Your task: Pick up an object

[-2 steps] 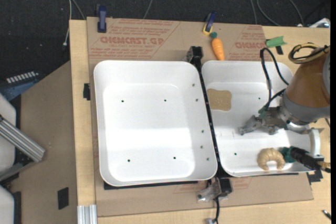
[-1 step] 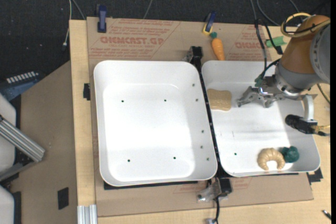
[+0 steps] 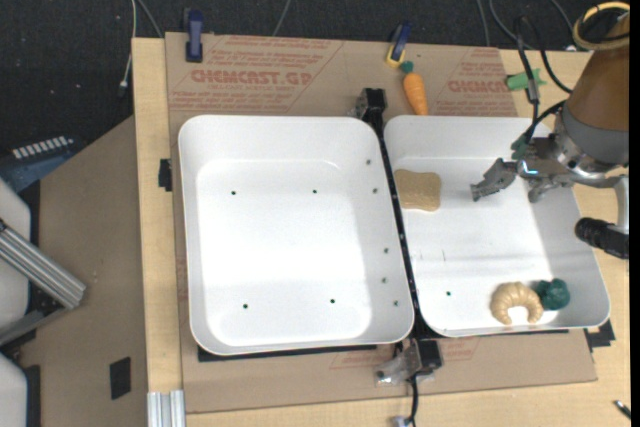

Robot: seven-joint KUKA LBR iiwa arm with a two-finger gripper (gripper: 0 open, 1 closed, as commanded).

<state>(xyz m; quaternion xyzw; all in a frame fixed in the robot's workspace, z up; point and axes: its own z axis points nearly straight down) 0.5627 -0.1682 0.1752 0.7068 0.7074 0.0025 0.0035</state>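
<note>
In the right bin (image 3: 470,250) a tan, bread-like slice (image 3: 418,191) lies near the left wall. A beige croissant (image 3: 517,302) and a dark green round object (image 3: 552,294) sit together at the front right corner. My gripper (image 3: 512,181) hangs over the bin's upper right part, open, with nothing between its fingers (image 3: 491,182). It is to the right of the bread slice and well behind the croissant.
The left bin (image 3: 290,230) lies beside the right one. An orange carrot (image 3: 414,92) rests on the cardboard behind the bins, outside them. Blue clamps (image 3: 193,35) hold the board at the back edge. Cables run across the dark floor behind.
</note>
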